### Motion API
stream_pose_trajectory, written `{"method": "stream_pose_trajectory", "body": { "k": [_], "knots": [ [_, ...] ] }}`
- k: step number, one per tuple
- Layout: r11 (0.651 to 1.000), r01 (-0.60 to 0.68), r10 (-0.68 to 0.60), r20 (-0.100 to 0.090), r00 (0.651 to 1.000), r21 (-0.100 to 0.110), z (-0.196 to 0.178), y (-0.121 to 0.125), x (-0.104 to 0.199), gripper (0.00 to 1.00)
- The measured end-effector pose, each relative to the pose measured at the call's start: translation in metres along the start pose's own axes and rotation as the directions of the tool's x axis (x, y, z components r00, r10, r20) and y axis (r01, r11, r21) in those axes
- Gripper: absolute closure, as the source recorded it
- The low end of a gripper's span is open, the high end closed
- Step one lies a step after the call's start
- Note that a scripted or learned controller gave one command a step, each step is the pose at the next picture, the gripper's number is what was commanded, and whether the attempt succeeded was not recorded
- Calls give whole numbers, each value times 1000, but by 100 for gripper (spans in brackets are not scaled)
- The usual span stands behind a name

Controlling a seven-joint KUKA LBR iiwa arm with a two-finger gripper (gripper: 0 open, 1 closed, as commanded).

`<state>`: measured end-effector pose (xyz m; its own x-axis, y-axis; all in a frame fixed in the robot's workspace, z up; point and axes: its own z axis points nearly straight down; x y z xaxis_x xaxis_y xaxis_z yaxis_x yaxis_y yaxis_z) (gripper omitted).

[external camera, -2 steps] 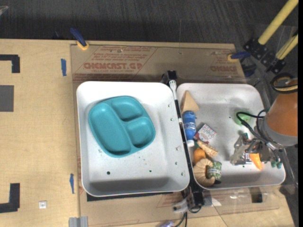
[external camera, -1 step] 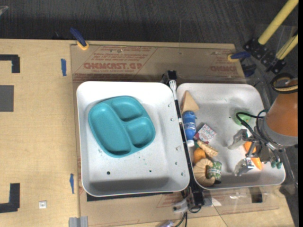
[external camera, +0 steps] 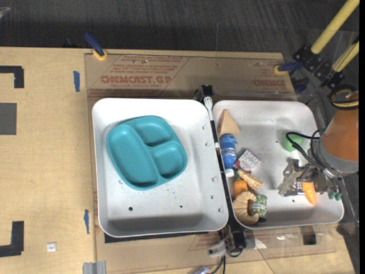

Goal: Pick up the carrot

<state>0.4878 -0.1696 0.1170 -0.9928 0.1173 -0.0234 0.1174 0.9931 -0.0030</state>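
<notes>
The carrot [external camera: 309, 192] is a small orange piece near the front right corner of the right bin [external camera: 268, 124]. My gripper [external camera: 293, 180] is down inside that bin, just left of the carrot and touching or nearly touching it. The wrist and cables hide part of the carrot, and I cannot tell whether it sits between the gripper's tips. The arm's orange band [external camera: 345, 137] hangs over the bin's right rim.
Along the right bin's left side lie a tan cone [external camera: 228, 123], a blue bottle [external camera: 228, 150], a snack packet [external camera: 249, 160], an orange toy [external camera: 242, 185] and a tan and green pile [external camera: 251, 205]. A green object [external camera: 290, 144] lies behind the gripper. A teal divided plate [external camera: 147, 151] sits in the left bin [external camera: 114, 210].
</notes>
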Motion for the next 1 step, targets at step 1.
{"method": "stream_pose_trajectory", "body": {
  "k": [1],
  "knots": [
    [1000,0,0,-1,1000,0,0,0,0,0]
  ]
}}
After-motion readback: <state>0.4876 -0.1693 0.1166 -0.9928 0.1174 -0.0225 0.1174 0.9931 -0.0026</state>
